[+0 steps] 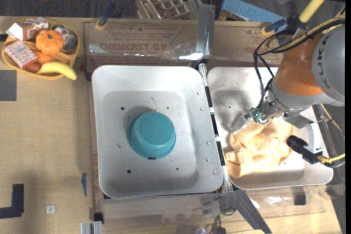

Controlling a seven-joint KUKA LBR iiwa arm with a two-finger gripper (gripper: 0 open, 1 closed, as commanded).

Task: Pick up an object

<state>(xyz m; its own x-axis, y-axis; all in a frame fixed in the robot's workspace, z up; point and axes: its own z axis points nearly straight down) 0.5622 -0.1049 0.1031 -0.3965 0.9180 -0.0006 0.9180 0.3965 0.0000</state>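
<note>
A teal bowl (152, 134) lies upside down in the middle of the left bin (109, 90). A crumpled pale orange cloth (258, 148) lies in the near half of the right bin (230, 87). My gripper (258, 116) reaches down from the right into the right bin, its tip at the cloth's upper edge. The wrist and orange band above it cover the fingers from this angle, so I cannot make out their state or whether the cloth is between them.
A yellow bowl (13, 57) of toy food with a banana (57, 69) and a small pumpkin sits at the bench's far left. Cardboard (142, 38) lines the bins' far side. Black cables (274, 44) trail by the arm.
</note>
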